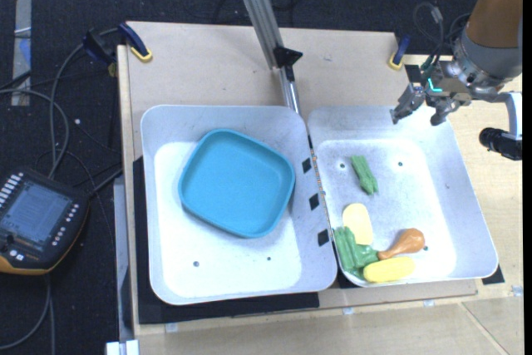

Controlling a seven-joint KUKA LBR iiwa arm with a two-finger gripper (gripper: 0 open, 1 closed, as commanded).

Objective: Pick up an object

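My gripper (pixel 420 114) hangs over the far right corner of the right bin (pixel 465 179), open, with nothing between its fingers. Well below it in that bin lies a small green pod (pixel 363 175). Near the front of the bin sit a pale yellow piece (pixel 357 222), a green toy (pixel 352 252), a brown drumstick-like toy (pixel 404 243) and a yellow piece (pixel 389 269), bunched together. A blue square plate (pixel 237 182) lies in the left bin (pixel 166 262).
A slanted metal pole (pixel 262 4) runs from the top down to the gap between the bins. Clamps (pixel 133 44) mark the bench's far corners. A handheld pendant (pixel 33 220) and cables lie on the floor to the left.
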